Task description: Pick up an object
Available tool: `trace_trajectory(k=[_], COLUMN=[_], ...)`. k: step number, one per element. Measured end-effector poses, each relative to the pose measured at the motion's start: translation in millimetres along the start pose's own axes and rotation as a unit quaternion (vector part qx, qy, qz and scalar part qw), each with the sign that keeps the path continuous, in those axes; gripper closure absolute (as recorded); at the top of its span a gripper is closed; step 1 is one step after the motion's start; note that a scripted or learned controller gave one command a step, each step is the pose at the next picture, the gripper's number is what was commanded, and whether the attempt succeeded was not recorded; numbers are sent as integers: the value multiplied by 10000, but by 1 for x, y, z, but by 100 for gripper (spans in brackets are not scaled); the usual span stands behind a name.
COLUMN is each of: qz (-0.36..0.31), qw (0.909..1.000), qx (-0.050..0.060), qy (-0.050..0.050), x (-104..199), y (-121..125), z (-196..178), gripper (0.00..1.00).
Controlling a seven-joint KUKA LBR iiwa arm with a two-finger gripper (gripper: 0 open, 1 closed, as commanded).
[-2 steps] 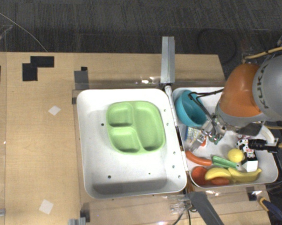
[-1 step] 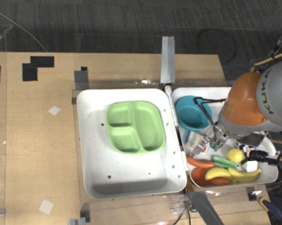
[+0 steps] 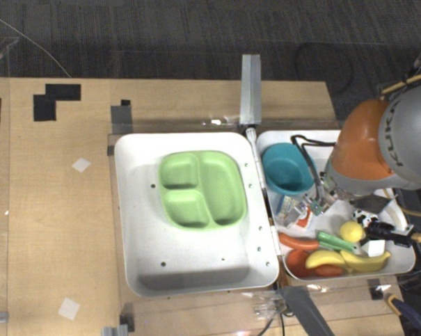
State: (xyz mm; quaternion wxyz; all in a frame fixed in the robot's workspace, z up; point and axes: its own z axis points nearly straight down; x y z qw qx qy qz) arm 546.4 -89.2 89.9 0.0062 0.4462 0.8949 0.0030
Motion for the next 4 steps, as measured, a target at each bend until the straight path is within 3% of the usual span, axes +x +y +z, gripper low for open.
trace_trajectory(k=[1, 2, 3, 4], qz=[-35, 362, 323, 661], qw=[10000, 9993, 9995, 9978], qx=[-20, 5, 3, 36], qy=[-27, -9, -18, 28], x=[-1, -49, -48, -22], y=[2, 49, 51, 101], z=[-11, -143, -152, -117], gripper=[100, 100, 100, 100])
